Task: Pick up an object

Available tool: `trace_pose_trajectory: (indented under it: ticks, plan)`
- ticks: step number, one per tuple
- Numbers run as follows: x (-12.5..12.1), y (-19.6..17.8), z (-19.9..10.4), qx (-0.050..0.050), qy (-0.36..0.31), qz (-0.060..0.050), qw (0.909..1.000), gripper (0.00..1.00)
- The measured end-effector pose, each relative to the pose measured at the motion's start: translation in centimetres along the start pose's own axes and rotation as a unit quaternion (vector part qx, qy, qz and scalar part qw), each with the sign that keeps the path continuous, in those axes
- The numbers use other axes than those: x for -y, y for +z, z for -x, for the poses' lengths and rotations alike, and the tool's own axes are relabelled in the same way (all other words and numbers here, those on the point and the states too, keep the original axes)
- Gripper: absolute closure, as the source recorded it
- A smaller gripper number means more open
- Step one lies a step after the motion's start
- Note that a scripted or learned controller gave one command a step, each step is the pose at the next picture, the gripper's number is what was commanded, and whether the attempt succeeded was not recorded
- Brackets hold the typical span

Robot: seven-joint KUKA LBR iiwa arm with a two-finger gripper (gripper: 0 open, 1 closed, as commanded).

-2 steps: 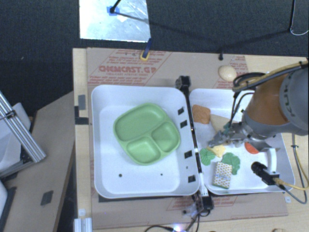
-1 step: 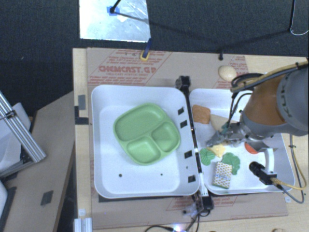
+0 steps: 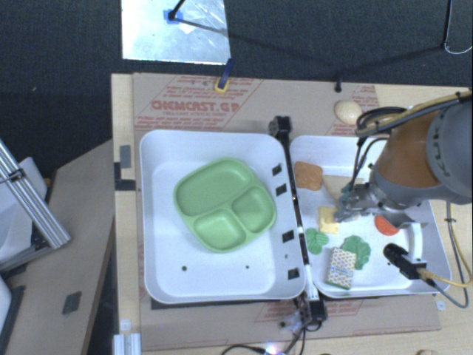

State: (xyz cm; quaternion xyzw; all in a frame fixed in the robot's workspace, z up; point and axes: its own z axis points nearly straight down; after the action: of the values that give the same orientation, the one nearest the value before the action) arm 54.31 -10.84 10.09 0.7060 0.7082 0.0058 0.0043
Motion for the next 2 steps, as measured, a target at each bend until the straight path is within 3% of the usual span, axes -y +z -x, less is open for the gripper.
trace_pose_trajectory:
  ticks: [2]
  plan:
    - [-0.3,-10.0,1.0,0.002,-0.001,-0.004,1.0,1.0]
